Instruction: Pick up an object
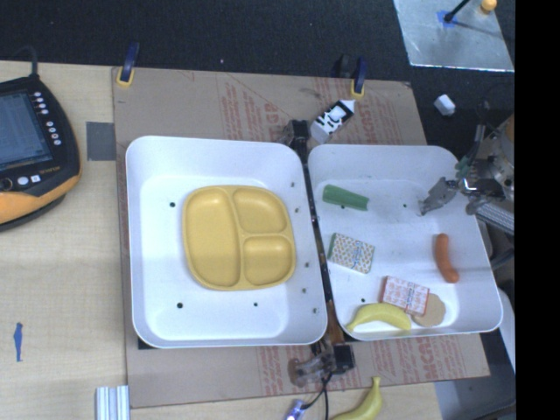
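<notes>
gripper [437, 198] over right bin [394, 160], far-right end, fingers parted, holding nothing | sausage [445, 258] just below it in view, long axis top-to-bottom | nearest pick

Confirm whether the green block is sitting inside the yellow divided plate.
No. The green block lies on the floor of the right bin, while the yellow divided plate sits in the left bin.

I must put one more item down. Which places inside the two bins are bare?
Left bin: bare strip all around the yellow plate. Right bin: bare middle, between green block, patterned packet and sausage. Crowded near the banana.
</notes>
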